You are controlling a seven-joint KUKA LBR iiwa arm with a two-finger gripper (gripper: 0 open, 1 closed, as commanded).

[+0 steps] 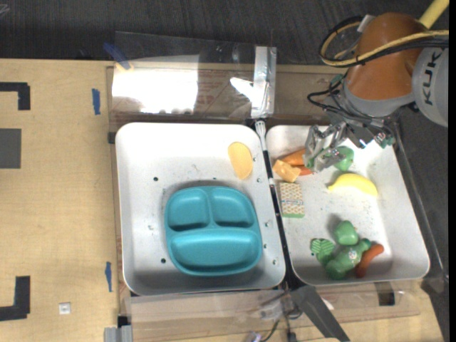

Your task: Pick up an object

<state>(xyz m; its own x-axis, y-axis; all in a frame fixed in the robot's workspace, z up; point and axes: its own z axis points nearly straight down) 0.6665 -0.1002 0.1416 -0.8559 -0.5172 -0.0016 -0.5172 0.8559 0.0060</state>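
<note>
Pale wooden counter [53, 212] filled the left of the view, marked with black corner brackets and bits of blue tape; dark floor ran along the top edge. Left bin [135, 155] sat on the counter; a teal divided plate [211, 228] lay near its middle, three compartments up; a yellow-orange oval piece [241, 159] lay just beyond the plate, near the bin's right wall. A clear sheet with a strip of silver tape [263, 80] lay behind the left bin.

Right bin [406, 219] sat touching the left one along a shared edge. At its left side lay a checked rectangular piece [291, 199], with an orange wedge [286, 170] just above it and an orange carrot-like piece [296, 158] beside that. Jaws [324, 152] hung low over the bin's upper part, right by the orange pieces and a green object [343, 159]; whether the jaws were released or clenched could not be told, and nothing was clearly seen between them. A yellow banana-like piece [353, 185] lay just below and right of the jaws. Near the front of the bin sat a cluster of green toy vegetables [340, 248] with an orange-red piece [369, 256] touching their right side. Grey arm with its orange band [381, 55] entered from the upper right, yellow and black cables looped around it.
</note>
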